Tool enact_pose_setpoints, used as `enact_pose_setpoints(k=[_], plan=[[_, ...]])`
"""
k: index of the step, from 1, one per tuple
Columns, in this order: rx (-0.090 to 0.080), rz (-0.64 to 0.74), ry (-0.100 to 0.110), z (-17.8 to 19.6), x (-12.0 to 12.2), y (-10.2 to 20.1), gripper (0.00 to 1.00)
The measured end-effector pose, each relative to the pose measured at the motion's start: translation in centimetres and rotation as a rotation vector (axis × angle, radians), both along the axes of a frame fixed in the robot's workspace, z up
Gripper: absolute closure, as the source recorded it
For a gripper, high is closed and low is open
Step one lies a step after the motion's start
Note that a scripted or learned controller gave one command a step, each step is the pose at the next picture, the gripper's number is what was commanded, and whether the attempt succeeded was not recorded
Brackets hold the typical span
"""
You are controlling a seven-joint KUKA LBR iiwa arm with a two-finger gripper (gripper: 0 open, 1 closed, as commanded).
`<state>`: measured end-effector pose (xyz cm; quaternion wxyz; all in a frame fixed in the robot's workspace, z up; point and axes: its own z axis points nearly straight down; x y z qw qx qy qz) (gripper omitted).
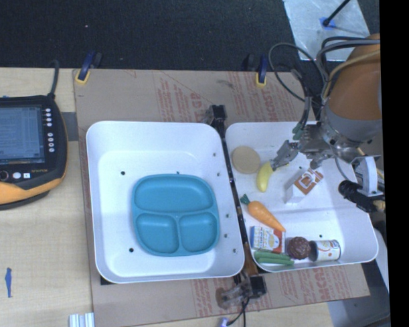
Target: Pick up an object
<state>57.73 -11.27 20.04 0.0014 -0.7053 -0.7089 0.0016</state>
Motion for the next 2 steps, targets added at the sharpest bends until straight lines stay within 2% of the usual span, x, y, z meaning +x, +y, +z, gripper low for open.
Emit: enact_pose_setpoints(k=[1, 2], plan=[[-0.001, 0.002, 0.000, -0.9, 1.2, 3.8, 0.00], [-0.001, 0.000, 0.000, -0.9, -3.9, 5.8, 0.00]])
